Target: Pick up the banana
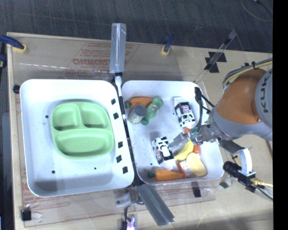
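The yellow banana (194, 161) lies in the front right part of the right bin (149, 86), with a small red and white bottle (184, 167) against its front side. My gripper (180, 141) is low in this bin, right at the banana's upper left end and beside a black and white carton (162, 149). The grey wrist and orange band (240, 102) come in from the right over the bin's rim. From this angle I cannot see whether anything sits in the gripper.
An orange carrot (166, 175) lies along the right bin's front wall. At the back are a second carrot (140, 100), a green bottle (151, 110), a grey can (137, 114) and another carton (184, 113). The left bin (33, 143) holds a green divided plate (82, 129).
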Controlling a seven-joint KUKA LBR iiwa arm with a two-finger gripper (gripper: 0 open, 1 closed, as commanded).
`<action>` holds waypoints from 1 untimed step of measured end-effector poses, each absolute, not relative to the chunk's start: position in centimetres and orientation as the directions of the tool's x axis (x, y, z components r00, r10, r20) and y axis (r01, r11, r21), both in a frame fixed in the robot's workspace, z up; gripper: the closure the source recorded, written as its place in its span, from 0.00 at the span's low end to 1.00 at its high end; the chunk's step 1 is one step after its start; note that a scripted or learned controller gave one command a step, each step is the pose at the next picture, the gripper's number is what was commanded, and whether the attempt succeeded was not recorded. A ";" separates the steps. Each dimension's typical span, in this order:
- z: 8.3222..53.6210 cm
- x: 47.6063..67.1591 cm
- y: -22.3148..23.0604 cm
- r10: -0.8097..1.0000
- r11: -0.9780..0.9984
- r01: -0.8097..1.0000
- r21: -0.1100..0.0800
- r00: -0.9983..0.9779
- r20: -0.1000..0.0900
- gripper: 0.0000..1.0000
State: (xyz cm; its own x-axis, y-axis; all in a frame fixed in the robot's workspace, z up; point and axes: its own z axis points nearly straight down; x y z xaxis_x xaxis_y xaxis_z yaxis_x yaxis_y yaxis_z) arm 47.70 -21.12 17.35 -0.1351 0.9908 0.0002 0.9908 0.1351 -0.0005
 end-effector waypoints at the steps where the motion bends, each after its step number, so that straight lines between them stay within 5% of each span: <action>1: 11.0 48.4 -21.1 0.985 0.173 0.985 0.014 -0.173 -0.004 0.00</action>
State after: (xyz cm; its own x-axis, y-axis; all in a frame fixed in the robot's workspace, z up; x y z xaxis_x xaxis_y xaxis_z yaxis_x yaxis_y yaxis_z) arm 48.40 -21.07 11.02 -0.1732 0.9849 -0.0041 0.9848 0.1732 0.0141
